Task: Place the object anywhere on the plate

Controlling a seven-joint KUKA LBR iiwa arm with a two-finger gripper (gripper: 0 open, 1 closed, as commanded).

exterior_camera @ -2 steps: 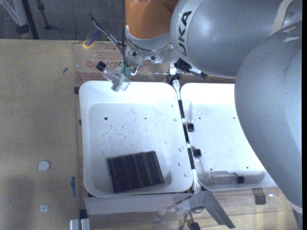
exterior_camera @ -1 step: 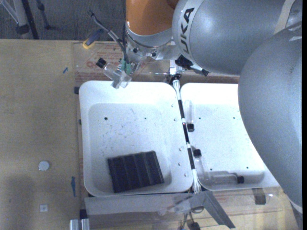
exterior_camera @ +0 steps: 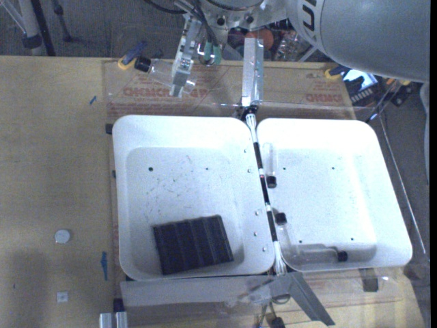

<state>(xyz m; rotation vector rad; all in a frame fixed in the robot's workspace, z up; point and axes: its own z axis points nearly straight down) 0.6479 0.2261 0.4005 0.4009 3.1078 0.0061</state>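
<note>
A dark ribbed rectangular plate [exterior_camera: 193,243] lies flat in the front part of the left bin [exterior_camera: 130,183]. In the right bin [exterior_camera: 362,183], along the front wall, rests a clear, tube-like object [exterior_camera: 315,253] with a small black end; it is hard to make out against the white. My gripper [exterior_camera: 214,96] hangs high over the back edge of the bins, near the divider. It is open, with its two fingers [exterior_camera: 184,67] spread wide and nothing between them. It is far from both the plate and the clear object.
A ridge with small black clips [exterior_camera: 271,181] divides the two bins. Behind the bins lies a clear sheet [exterior_camera: 150,87] with red lettering, plus a yellow-and-blue clamp [exterior_camera: 130,57]. The wooden bench [exterior_camera: 48,149] stretches to the left.
</note>
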